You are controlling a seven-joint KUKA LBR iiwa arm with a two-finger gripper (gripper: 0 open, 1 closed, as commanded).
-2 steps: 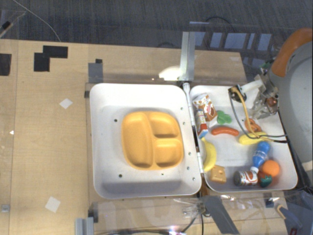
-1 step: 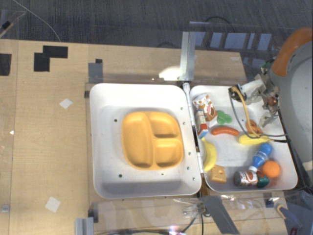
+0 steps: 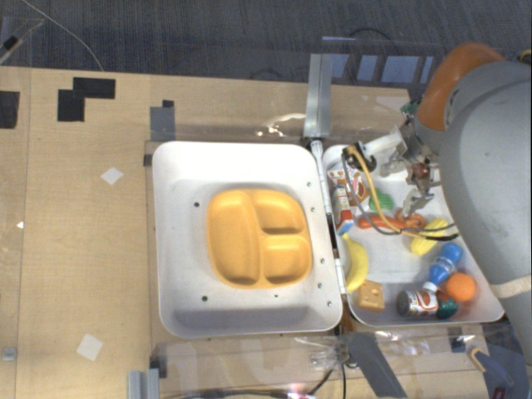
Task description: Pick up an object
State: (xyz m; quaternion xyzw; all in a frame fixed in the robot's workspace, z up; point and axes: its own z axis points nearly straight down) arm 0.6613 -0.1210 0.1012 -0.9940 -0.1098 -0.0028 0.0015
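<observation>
Over the right bin (image 3: 490,310) we note the gripper (image 3: 416,191) above a carrot (image 3: 391,221); finger state unreadable

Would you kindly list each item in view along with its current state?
Yellow plastic divided tray: lying flat, right way up, in the left white bin.
Yellow banana: lying by the right white bin's left wall.
Orange ball: resting in the right bin's near corner.
Blue plastic bottle: lying on its side, beside the ball.
Silver drink can: lying on its side.
Gripper: low over the right bin, holding nothing visible.
</observation>
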